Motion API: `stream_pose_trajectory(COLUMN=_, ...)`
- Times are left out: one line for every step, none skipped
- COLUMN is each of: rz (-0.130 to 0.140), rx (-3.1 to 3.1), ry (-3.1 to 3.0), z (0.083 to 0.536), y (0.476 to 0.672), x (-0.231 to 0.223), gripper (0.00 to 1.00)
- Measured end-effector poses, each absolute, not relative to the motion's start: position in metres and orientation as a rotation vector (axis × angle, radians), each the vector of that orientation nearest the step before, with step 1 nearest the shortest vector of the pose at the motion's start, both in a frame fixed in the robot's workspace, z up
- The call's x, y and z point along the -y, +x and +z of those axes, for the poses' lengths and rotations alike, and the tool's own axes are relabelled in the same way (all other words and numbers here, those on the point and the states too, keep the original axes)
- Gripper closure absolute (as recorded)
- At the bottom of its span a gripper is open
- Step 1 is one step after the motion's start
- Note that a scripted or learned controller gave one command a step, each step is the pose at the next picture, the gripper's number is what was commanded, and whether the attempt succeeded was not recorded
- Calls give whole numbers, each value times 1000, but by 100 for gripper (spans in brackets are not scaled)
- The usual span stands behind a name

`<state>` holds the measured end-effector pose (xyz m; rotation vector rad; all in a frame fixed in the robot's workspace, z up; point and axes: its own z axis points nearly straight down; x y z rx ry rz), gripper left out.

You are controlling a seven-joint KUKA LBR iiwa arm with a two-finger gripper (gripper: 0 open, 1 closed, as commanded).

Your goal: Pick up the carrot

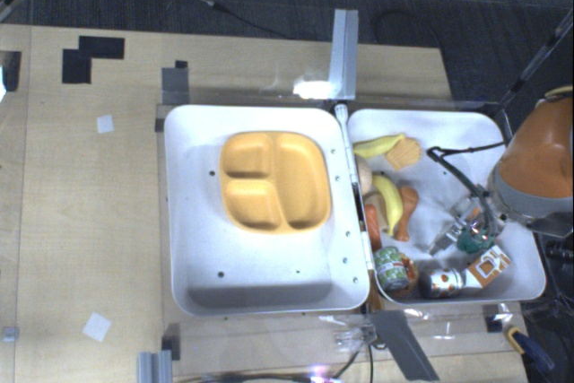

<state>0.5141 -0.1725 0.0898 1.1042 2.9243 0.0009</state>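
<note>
Looking down, I see the carrot [408,212] lying in the right white bin [525,282] on a wooden bench [81,220]; the gripper [464,233] hovers nearby, its grip unreadable.

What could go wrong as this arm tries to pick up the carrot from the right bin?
1. The carrot lies touching a banana, so the claw may catch the banana instead.
2. The claw sits to the carrot's right, near a small orange box and a can, and could knock them.

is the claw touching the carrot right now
Apart. The camera view shows bare white bin floor between the claw and the carrot, which lies beside a banana.
</note>
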Motion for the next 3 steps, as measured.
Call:
stream_pose_trajectory(rz=12, rx=-2910, ry=1142, z=90, y=576, x=95, gripper=0)
stream_pose_trajectory(rz=11, rx=-2906, ry=1132, z=103, y=578, x=97, gripper=100)
stream_pose_trajectory(rz=11, rx=-2776, ry=1452, z=199, y=547, x=7, gripper=100)
